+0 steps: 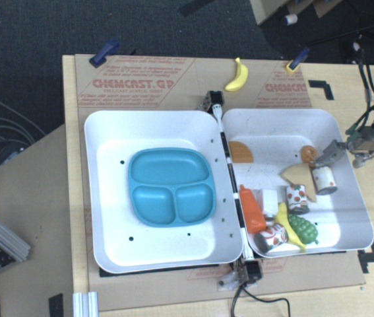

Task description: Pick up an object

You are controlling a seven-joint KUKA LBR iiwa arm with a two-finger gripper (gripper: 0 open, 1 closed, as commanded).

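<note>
White plastic bins sat side by side on the bench; the left bin (101, 177) carried just a blue divided tray (171, 185), so I judged every candidate for the pick lay in the right bin (351, 207). Items were heaped toward its lower centre: an orange carrot-like piece (250, 209), a yellow piece (285, 220), a green knobbly item (303, 230), a small patterned can (297, 197) and a silver can (323, 179) on a tan wedge (294, 175). The gripper (335, 152) hovered at the bin's right rim, near the silver can; I could not tell how far it was parted, and saw nothing in it. A banana (237, 76) lay outside, at upper centre. The arm was cut off at the right edge.
</note>
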